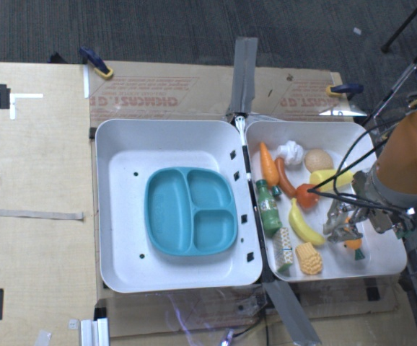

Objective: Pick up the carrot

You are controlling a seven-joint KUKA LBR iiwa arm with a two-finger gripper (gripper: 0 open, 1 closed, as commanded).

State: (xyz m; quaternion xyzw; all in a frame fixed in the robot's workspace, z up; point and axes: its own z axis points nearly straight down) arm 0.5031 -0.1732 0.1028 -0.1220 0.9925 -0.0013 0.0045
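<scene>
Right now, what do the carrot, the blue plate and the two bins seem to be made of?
The carrot looks like moulded plastic: uniform orange, smooth, with a slight sheen. The blue plate seems matte plastic, with three moulded compartments and rounded edges. The left bin and the right bin look like thin glossy white plastic, though I cannot be sure.

Two white bins (107, 215), one teal plate (191, 211), one carrot (268, 166), two bananas (304, 224).

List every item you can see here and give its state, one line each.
Orange toy carrot: lying in right bin, not held.
Teal divided plastic plate: flat in left bin.
Green bottle: on its side.
Yellow banana: lying flat.
Gripper: low over right bin, away from carrot.
</scene>
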